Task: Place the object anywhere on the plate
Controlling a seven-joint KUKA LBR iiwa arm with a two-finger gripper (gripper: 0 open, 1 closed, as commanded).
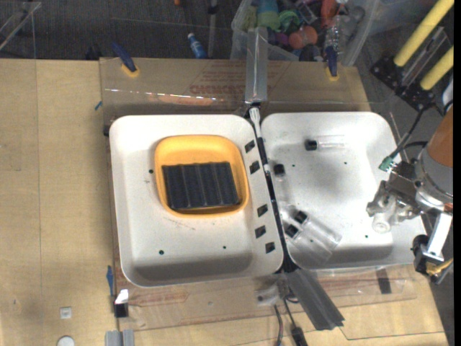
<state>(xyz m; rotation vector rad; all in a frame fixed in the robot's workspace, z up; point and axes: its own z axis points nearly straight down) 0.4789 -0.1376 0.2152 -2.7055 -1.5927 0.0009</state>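
Note:
A yellow plate [164,154] with rounded corners lies in the left bin [130,251]. On it rests a black ribbed rectangular object [200,185], covering most of the plate's middle. My gripper [382,216] hangs over the right side of the right bin [360,128], far from the plate, below the arm's orange band [441,144]. I see nothing held under it.
Two clear plastic pieces with black ends lie in the right bin: one [314,231] near the front left corner, one [323,144] toward the back. A divider with black clips [261,209] runs between the bins. A tub of colourful toys [302,9] stands behind.

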